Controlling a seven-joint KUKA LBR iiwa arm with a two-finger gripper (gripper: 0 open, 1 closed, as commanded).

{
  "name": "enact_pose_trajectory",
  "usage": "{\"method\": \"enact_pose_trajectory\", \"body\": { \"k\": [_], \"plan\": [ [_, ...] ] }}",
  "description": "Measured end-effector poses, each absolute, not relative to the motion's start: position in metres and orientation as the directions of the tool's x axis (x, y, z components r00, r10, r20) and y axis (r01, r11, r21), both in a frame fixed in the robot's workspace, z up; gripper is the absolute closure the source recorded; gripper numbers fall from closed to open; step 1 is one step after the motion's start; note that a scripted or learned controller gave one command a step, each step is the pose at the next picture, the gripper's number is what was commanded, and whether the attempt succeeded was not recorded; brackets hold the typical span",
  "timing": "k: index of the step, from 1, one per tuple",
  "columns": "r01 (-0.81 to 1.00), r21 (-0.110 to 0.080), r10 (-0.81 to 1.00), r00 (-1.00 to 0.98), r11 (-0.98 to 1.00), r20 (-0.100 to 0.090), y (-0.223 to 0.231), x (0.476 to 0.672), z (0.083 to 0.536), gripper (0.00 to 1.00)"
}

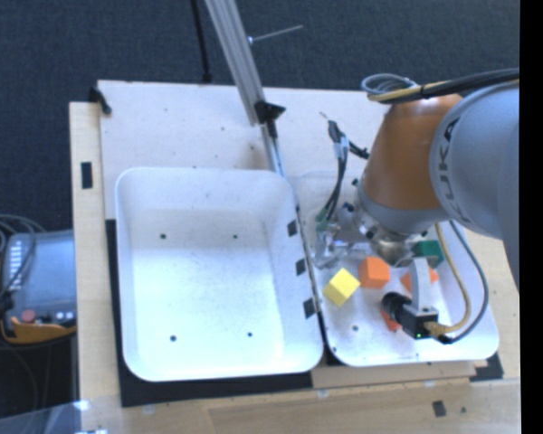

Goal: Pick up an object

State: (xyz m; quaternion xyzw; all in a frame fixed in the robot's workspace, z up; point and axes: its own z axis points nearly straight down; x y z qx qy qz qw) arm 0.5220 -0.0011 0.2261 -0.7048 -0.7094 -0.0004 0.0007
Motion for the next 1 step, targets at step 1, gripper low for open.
{"method": "enact_pose_trajectory", "body": {
  "k": [1],
  "plan": [
    [1.000, 0.001, 1.000, -0.009, 0.009, 0.002, 0.0573, 0.5233, 0.2345, 1.00]
  ]
}}
